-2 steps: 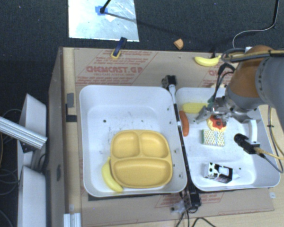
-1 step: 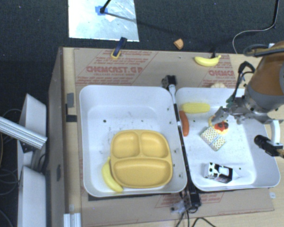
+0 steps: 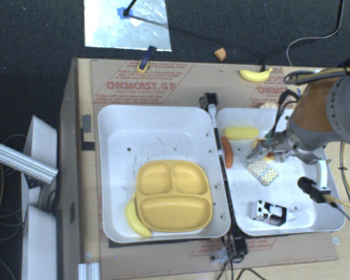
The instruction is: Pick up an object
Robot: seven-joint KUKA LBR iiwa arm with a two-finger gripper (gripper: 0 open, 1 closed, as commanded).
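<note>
Reaching in over the right-hand shallow white plastic bin [image 3: 332, 217], the grey two-finger claw [image 3: 267, 149] on the orange-banded arm [image 3: 318, 112]. Impossible to tell whether clenched or released; too small and blurred at the tip. Nothing visibly caught there.

Just below the claw and a little toward the arm's side, nearly touching: a small squarish pad with a white-and-yellow chequered pattern [image 3: 262, 171], probably the nearest candidate. Looks light, flat and perhaps soft like a sponge or packet; likely to compress, best pinched across its narrow sides rather than pressed from above.

Just beyond the claw, toward the bench's far edge: a yellow corn-like toy cob [image 3: 241, 133], rounded, probably hard plastic and prone to roll; best gripped across the middle. Beside the claw, toward the divider between bins: a slim orange carrot-shaped toy [image 3: 226, 151], thin and tight against the wall, awkward to close around. Well below the claw: a black-and-white boxy object [image 3: 270, 213], stiff-looking.

Far off in the left white bin [image 3: 114, 121]: a yellow divided plastic plate [image 3: 174, 194] and a yellow toy banana [image 3: 135, 217].
</note>
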